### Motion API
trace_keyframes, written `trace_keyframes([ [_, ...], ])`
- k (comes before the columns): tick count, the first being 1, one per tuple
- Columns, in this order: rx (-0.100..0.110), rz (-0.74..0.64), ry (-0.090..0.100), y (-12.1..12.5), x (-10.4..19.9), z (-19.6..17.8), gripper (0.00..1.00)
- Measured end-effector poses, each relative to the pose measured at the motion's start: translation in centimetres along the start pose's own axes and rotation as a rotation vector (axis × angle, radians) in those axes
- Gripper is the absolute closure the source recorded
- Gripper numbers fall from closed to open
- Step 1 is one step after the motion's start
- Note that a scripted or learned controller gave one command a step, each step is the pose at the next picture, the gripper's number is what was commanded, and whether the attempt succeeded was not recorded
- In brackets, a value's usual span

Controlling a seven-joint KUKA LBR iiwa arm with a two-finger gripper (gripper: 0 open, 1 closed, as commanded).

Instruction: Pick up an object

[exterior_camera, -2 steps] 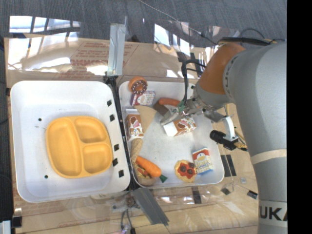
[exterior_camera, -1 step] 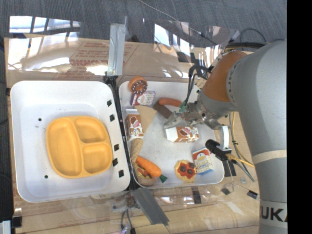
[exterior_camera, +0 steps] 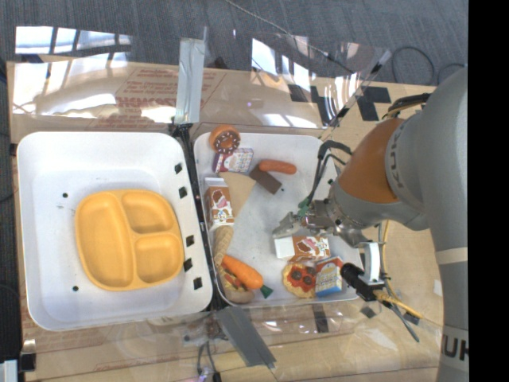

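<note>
My gripper point(exterior_camera: 291, 224) hangs low over the right bin point(exterior_camera: 262, 213), near its middle right, under the grey arm with the orange band point(exterior_camera: 374, 173). Just below it lie a small white block point(exterior_camera: 285, 247) and a red-printed packet point(exterior_camera: 312, 246). A toy pizza point(exterior_camera: 298, 279) and a blue packet point(exterior_camera: 328, 278) sit at the bin's front right. An orange carrot point(exterior_camera: 242, 272) lies at the front left. Further back are a sausage point(exterior_camera: 277, 166), a brown block point(exterior_camera: 266, 181), a donut point(exterior_camera: 225, 139) and a small carton point(exterior_camera: 219, 204).
The left bin point(exterior_camera: 48, 165) holds a yellow divided plate point(exterior_camera: 127, 239). A printed card point(exterior_camera: 237, 160) lies beside the donut, and a waffle cone point(exterior_camera: 223, 237) rests along the right bin's left wall. Black cables point(exterior_camera: 330, 161) run off the wrist.
</note>
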State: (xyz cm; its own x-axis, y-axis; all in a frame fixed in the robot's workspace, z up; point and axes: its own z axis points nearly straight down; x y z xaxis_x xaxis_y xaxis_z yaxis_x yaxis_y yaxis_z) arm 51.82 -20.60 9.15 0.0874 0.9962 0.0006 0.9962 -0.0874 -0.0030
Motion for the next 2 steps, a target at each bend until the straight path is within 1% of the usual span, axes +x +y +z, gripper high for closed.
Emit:
trace_keyframes([
  [1,-0.003,-0.072,0.001,-4.14,0.74,-0.01,0.00],
  [2,-0.003,-0.078,0.002,-4.02,0.79,-0.99,1.00],
])
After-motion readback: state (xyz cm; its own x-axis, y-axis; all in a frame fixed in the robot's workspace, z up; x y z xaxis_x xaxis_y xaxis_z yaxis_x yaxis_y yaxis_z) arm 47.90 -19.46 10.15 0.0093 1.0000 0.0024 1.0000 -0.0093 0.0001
